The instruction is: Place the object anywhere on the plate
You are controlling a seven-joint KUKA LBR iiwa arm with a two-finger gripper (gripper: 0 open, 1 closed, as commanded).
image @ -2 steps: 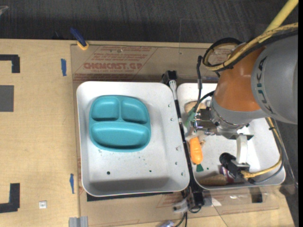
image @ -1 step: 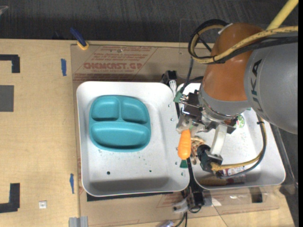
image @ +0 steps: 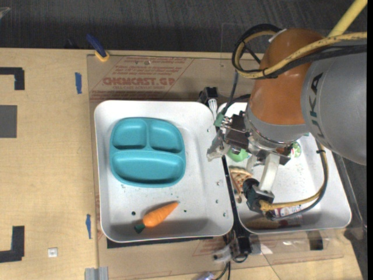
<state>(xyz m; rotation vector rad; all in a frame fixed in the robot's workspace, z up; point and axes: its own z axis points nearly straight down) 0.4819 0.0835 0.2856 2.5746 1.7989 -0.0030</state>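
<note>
A teal plate (image: 147,151) with three compartments lies in the upper part of the left white bin (image: 105,174). It has nothing on it. An orange toy carrot (image: 158,214) with a green stub rests on the bin floor below the plate, near the front wall. My gripper (image: 233,146) hangs over the left side of the right bin (image: 329,206), close to the wall between the two bins. The grey and orange wrist hides most of it. A small green item (image: 236,154) shows just beneath it; whether it is held is unclear.
In the right bin, a brownish object (image: 239,178) lies below the gripper and a dark wrapped item (image: 289,211) lies near the front wall. Black and yellow cables loop off the wrist. The bench around the bins is cardboard.
</note>
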